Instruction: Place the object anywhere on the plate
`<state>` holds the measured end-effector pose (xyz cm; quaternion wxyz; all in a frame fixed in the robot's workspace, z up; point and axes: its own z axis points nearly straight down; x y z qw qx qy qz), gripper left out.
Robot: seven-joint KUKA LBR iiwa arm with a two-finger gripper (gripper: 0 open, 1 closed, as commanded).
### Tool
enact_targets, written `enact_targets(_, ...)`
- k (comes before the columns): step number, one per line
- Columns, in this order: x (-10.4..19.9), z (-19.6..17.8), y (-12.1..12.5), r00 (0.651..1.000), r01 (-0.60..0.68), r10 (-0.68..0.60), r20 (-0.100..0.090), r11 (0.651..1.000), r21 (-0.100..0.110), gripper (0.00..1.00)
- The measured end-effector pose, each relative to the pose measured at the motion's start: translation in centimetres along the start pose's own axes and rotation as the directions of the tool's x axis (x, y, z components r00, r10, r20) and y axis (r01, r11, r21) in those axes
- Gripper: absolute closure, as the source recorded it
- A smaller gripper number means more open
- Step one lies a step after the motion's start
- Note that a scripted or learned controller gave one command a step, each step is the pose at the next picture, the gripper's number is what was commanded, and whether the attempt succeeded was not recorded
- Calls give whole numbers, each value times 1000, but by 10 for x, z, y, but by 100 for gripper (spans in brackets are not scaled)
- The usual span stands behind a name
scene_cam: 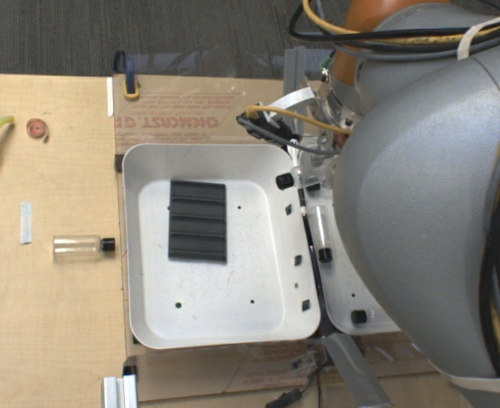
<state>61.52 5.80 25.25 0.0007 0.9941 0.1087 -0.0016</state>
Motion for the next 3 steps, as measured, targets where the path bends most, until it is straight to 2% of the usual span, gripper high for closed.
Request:
enact_targets(1,-48,-2,-90,1000,-21,21,0,1000,-1,100)
enact_targets(2,-99,96,-189,1000,-5,5,0,1000,-2,100)
enact_targets(3,-99,163,-195,999,32,-32,4,999,-2,100)
